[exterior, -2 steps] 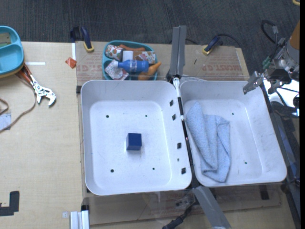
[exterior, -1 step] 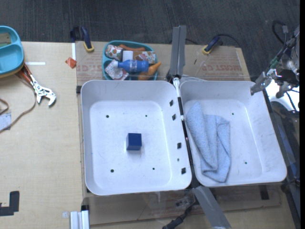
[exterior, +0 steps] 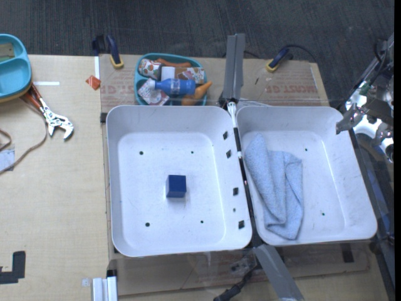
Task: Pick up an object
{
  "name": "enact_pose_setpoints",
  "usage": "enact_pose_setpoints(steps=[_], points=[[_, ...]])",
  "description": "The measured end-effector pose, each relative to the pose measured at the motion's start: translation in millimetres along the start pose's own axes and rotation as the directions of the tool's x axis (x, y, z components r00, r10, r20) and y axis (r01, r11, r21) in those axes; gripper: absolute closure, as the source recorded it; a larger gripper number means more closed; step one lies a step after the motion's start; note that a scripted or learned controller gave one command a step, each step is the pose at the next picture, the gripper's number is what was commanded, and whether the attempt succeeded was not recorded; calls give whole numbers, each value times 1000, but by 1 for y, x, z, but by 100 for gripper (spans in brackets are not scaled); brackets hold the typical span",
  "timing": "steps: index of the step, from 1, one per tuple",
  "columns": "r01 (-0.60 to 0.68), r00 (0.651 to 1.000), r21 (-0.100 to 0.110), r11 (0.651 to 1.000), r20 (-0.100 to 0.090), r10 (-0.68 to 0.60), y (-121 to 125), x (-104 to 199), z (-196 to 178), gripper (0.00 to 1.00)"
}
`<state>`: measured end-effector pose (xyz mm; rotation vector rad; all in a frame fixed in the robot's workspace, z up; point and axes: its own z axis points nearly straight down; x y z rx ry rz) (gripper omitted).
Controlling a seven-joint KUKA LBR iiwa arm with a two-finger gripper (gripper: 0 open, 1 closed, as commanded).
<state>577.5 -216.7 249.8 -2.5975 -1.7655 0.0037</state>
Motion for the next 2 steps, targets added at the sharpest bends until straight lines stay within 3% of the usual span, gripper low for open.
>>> enact_pose_setpoints(steps=[1, 2], points=[[-188, 982, -1, 982, 0, 188, 12, 11, -11, 0], [-440, 898, 3, 898, 2, 440, -1, 10, -11, 0]])
